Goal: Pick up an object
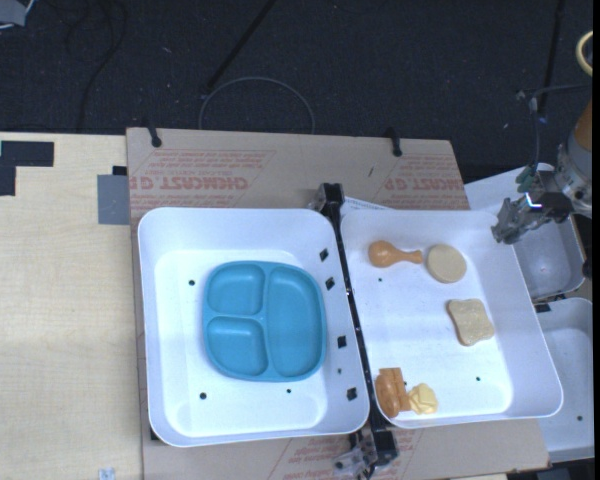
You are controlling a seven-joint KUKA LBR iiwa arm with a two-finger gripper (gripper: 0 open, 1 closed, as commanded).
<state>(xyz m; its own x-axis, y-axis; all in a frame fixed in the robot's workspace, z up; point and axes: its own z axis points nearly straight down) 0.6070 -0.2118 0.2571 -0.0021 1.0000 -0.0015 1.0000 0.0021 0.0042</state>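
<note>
Just beyond the upper right corner of the right bin [525, 298], your jaws [518, 218] hang over the rim, and you cannot tell from this slant whether they stand apart or together; nothing shows between them. Nearest to them, along the bin's far edge, lie a round tan disc [446, 263] and a tan drumstick-shaped piece [392, 255], just beside each other. A pale bread-like slice [470, 321] sits toward the right wall, and an orange-and-yellow lump [404, 393] rests in the near left corner against the divider. That makes four candidates in the right bin, one of each. The left bin [170, 268] carries one blue divided plate [262, 320]. My worry: the disc and slice are flat and may slip away under a closing grip, and a descent this close to the rim could strike the wall.
</note>
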